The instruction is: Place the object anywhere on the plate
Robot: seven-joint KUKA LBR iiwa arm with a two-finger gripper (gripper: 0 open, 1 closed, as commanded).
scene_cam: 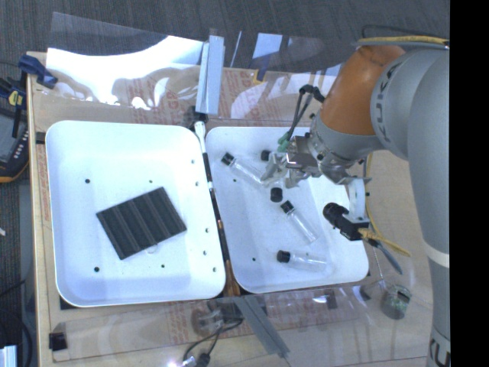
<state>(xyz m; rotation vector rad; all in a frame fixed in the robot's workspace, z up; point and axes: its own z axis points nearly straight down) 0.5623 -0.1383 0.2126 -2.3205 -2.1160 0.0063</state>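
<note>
- Two-finger gripper [281, 167]: over right white bin [348, 270]; whether it is wide or narrow cannot be told.
- Clear black-capped vials [299, 219]: scattered in right bin.
- Dark ribbed rectangular plate [141, 222]: flat in left white bin [69, 140].

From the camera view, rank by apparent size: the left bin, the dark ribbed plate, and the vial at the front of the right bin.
1. Left bin, largest by far.
2. Plate, lying inside that bin.
3. Vial, smallest: a clear tube with a black cap.
All three sit at bench level, so nearness hardly skews the order.
</note>
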